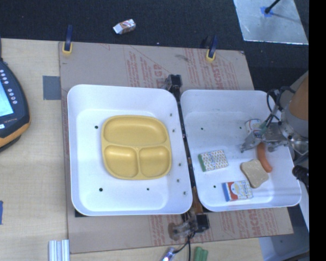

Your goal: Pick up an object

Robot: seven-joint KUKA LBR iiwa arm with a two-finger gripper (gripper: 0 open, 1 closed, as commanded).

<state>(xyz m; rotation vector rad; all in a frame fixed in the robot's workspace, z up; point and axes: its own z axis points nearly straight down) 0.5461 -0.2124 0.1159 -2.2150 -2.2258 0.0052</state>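
The right bin (236, 105) serves as the landmark. Inside it lie four small things: a green-patterned packet (213, 160) near its middle, a tan slice of toast (254, 173) toward its lower right, a red and blue carton (237, 190) by its near wall just below the toast, and an orange sausage (264, 158) touching the toast's upper edge. The sausage is the thing closest to the gripper (255, 140); its long axis runs from upper left to lower right, slightly tilted from the bin's side wall. The gripper hangs over the bin's right half, just above the sausage's upper end, with loose wires around it; its metal fingers point left and down toward the bin floor, and nothing is seen between them, though how far apart they stand cannot be told. The toast and the carton crowd the sausage on its lower side, while the packet lies apart to the left. Left of the right bin, touching along a clamped seam, sits the left bin (81, 145), which holds a yellow divided plate (136, 145). Both bins rest on a brown cardboard sheet (152, 64) fixed with two yellow clips on a light wooden bench (27, 200). Far left of the bins lies a control pendant (5, 110) with a screen. Beyond the bench the floor is dark carpet (179, 10) bearing a crumpled wrapper (124, 26).
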